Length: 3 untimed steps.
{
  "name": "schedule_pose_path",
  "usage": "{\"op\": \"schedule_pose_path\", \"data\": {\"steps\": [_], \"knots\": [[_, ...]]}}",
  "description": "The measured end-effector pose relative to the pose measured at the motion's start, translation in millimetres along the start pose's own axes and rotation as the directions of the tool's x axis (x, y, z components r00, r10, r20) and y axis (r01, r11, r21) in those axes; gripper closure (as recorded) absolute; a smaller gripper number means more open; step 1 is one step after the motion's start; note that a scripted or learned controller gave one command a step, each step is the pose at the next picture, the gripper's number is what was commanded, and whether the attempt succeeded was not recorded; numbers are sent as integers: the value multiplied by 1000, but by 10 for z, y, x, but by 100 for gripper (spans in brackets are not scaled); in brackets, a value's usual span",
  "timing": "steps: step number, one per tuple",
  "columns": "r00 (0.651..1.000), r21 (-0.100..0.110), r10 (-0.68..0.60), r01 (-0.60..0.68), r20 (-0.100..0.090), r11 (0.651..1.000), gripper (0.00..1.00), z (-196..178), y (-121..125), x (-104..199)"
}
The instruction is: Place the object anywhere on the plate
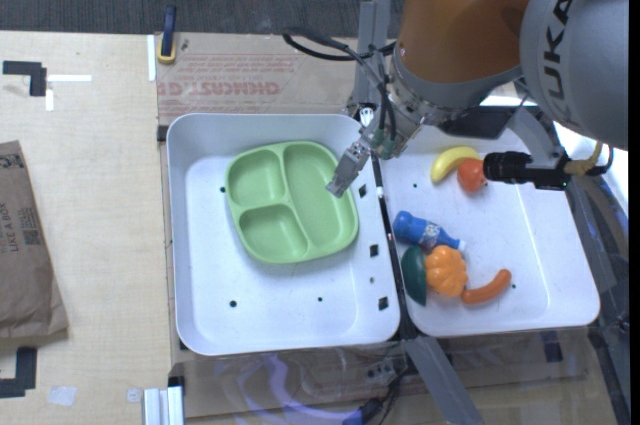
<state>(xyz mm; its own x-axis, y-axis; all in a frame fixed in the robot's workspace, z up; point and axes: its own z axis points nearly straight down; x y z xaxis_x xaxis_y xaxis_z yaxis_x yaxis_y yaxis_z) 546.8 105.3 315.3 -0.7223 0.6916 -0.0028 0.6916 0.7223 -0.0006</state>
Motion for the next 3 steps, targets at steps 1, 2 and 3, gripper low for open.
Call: {"op": "schedule_pose_path", "data": {"steps": [1,2,3], "knots": [[1000,0,2,-2,1,1000,100,-87,-1,-18],[998,1,-66,66,-3,998,100,451,314,230],[980,-1,-199,199,-1,980,100,-450,-135,343]]}}
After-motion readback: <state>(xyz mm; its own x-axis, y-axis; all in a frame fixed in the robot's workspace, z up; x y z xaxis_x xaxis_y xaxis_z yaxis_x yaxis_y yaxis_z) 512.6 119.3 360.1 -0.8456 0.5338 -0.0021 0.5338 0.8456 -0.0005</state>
